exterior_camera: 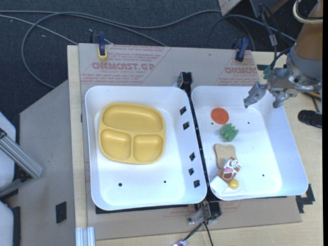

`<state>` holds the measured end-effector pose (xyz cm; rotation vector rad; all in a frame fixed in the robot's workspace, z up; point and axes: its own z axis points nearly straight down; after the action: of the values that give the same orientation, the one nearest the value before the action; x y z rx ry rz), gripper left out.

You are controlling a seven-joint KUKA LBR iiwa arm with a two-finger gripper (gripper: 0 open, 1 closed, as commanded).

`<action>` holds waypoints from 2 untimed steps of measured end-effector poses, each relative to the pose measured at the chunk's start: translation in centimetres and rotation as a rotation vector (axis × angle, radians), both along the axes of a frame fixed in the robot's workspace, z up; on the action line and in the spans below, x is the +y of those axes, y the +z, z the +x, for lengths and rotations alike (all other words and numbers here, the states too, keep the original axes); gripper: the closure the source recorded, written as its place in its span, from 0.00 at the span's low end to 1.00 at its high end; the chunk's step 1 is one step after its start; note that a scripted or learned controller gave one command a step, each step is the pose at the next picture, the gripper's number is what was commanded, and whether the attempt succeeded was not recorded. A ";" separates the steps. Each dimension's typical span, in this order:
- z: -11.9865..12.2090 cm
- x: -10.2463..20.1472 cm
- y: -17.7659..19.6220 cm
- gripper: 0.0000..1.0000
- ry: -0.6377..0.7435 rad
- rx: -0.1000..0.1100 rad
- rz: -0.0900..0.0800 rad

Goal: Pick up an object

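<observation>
My gripper [265, 100] hangs open over the far right part of the right bin [277, 152], with nothing between its fingers. Left of it and lower lie several small food items: a red-orange disc [220, 115], a green leafy piece [229, 132], a tan slice of bread [224, 153], a red and white packet [230, 169] and a small yellow piece [233, 184]. All of them rest on the bin floor, apart from the gripper.
The left bin [102, 188] holds a yellow three-compartment plate [132, 132]. A black divider with clips [190, 132] runs between the bins. Blue clamps [102, 44] [241, 48] sit at the board's far edge. Cables trail on the dark floor behind.
</observation>
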<state>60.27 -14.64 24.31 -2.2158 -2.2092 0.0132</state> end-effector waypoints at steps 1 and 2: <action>0.2 0.0 0.8 0.00 0.003 -0.014 -0.002; -0.2 -0.8 -4.0 0.00 0.002 -0.009 -0.001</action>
<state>60.03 -15.39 20.34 -2.2186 -2.2165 0.0050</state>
